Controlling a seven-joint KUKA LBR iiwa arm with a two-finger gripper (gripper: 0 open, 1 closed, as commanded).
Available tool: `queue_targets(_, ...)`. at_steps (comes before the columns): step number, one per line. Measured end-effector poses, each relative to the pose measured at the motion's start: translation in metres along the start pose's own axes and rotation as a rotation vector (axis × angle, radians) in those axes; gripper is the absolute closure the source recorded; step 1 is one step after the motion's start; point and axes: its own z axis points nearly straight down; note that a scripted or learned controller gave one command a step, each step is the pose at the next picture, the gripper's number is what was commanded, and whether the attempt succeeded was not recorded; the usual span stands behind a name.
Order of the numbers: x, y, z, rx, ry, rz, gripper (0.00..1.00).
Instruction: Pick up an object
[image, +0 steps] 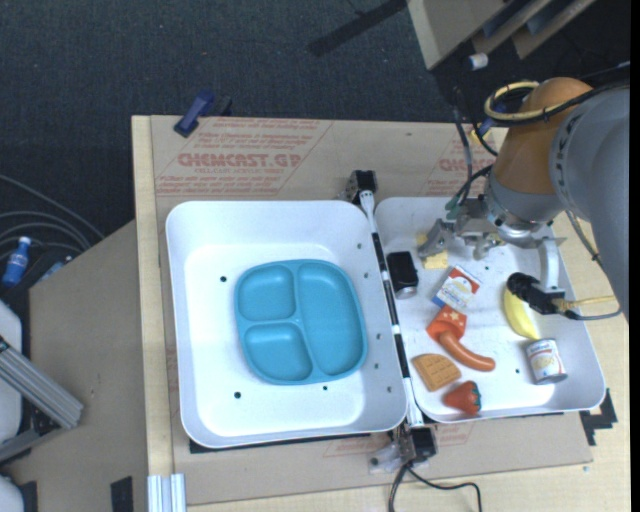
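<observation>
We see a pale wooden bench board (300, 155) printed with faint red lettering, set on a dark carpeted floor (150, 50). A small blue clip (193, 114) lies at the board's far left corner, and loose black cables (45, 215) trail over the floor beyond the board's left edge.

Two shallow white plastic bins sit side by side on the board. The left bin (200, 235) carries a light blue plastic plate with three compartments (298, 320) near its centre.

The right bin (580, 385) carries the small objects: a yellow banana (519, 314) near its right edge, a small silver can (545, 361) toward its near right corner, a red pepper-shaped toy (462, 398) at its near edge, a tan cracker-like slab (436, 371) just beside that toy, an orange-red sausage-shaped toy (457, 339) in the middle, and a small white and red carton (455, 291) beyond it.

The grey arm with its orange band (535, 135) reaches over the right bin's far edge. The gripper (463, 238) hangs low above the bin's far part; whether it is clenched or released, we cannot tell.
</observation>
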Motion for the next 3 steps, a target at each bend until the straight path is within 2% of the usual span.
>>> queue_targets(1, 0.031, 0.027, 0.013, 0.003, -0.001, 0.001, 0.00)
queue_targets(2, 0.031, 0.028, 0.002, 0.000, -0.003, 0.000, 1.00)
queue_targets(3, 0.070, -0.033, -0.143, 0.000, -0.001, 0.001, 1.00)
